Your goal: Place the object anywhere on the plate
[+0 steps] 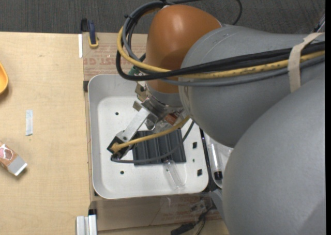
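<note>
My gripper (174, 173) hangs low inside the left white bin (103, 120), over its front right part, with its ribbed black body above the bin floor. Nothing can be made out in its grasp. The grey arm and its orange band cover the bin's back right corner and nearly all of the right bin. A slim shiny and dark thing (212, 159) lies just beyond the left bin's right wall, half hidden under the arm; I cannot tell what it is.
Bare white floor with small dark holes takes up the bin's left half. On the wooden bench to the left lie a small grey strip (29, 123), a red-and-grey block (11, 159) and an orange thing (2, 79) at the edge.
</note>
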You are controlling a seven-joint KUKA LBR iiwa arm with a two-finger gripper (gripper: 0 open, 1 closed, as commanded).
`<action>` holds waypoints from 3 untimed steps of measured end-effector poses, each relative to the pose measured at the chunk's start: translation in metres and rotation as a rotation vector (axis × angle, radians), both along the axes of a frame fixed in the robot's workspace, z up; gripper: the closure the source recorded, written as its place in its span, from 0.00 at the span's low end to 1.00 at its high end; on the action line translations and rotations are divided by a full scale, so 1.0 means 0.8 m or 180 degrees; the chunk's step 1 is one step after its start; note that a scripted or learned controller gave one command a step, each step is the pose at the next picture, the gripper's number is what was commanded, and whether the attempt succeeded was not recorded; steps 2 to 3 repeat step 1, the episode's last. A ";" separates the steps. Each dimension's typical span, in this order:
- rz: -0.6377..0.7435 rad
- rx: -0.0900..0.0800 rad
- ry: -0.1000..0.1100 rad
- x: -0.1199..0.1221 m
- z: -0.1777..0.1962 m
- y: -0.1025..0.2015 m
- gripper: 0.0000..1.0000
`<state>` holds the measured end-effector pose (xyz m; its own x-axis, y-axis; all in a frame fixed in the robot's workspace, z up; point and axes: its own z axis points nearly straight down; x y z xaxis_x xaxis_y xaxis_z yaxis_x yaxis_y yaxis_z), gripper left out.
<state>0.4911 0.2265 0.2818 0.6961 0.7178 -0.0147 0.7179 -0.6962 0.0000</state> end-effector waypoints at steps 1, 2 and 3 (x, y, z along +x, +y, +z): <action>-0.0002 0.0000 0.0000 0.000 0.000 0.000 0.00; -0.0002 0.0000 0.0000 0.000 0.000 0.000 0.00; -0.0002 0.0000 0.0000 0.000 0.000 0.000 0.00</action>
